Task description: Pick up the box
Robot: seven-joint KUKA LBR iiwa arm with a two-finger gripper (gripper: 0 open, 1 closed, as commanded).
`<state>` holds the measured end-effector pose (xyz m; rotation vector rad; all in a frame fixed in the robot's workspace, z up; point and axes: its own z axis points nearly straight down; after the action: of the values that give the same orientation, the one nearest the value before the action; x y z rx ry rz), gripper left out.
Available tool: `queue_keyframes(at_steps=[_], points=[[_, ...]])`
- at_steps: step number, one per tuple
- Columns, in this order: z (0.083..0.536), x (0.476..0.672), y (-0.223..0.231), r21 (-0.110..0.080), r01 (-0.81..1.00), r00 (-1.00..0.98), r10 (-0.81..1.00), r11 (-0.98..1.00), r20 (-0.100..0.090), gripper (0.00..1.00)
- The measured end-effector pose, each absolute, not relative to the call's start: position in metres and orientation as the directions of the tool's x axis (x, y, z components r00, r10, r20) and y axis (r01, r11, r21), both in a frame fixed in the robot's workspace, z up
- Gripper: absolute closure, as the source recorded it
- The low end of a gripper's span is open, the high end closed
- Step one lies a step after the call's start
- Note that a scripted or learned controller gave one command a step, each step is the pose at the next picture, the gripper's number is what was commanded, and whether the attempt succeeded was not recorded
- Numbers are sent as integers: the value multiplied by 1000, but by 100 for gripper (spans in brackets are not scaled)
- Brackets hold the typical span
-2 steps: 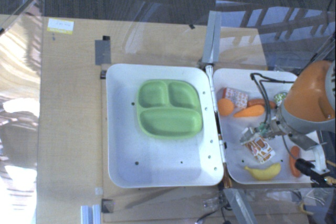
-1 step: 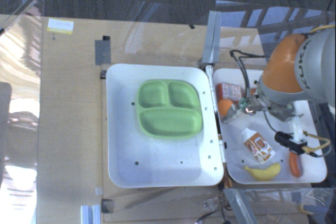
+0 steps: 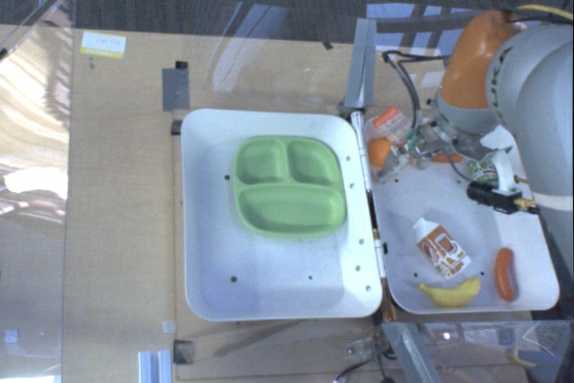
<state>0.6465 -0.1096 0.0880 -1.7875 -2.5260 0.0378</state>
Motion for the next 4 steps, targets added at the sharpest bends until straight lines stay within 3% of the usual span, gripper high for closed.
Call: queue_keyframes(at_steps=[1,2,3,4], points=[[182,559,-122,7,927,-375,927,375,-4,0],[93,630,-94,4,875,-485,875,485,-4,0],[87,642,-107,5,845,-535,845,535,-4,0],[100,645,-106,12,841,-540,841,540,-12,100]])
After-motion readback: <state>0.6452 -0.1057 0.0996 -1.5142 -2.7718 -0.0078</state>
